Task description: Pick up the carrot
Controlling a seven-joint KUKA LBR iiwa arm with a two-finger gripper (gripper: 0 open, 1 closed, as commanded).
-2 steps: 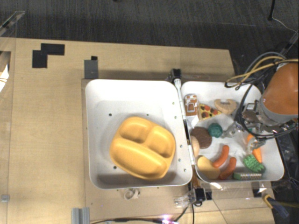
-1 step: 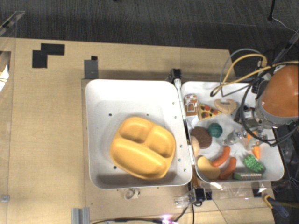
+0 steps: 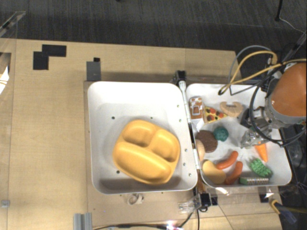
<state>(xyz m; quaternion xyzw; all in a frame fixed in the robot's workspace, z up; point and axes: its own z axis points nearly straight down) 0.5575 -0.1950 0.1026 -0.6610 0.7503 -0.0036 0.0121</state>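
The carrot (image 3: pixel 262 152) is a short orange cone lying in the right bin (image 3: pixel 286 176), near its right wall, with the tip pointing toward the front. My gripper (image 3: pixel 250 139) hangs just to the carrot's upper left, low over the bin floor. Nothing visibly sits in it, and the carrot lies apart from it. The grey arm with its orange band (image 3: pixel 290 96) comes in from the right above the carrot.
The right bin is crowded: a green bumpy vegetable (image 3: pixel 259 167), a green pod (image 3: pixel 254 180), two red sausages (image 3: pixel 227 160), a teal ball (image 3: pixel 221 134), a brown patty (image 3: pixel 207 139), a pizza slice (image 3: pixel 211 114). A large yellow bread-like lump (image 3: pixel 146 150) lies in the left bin (image 3: pixel 103 128).
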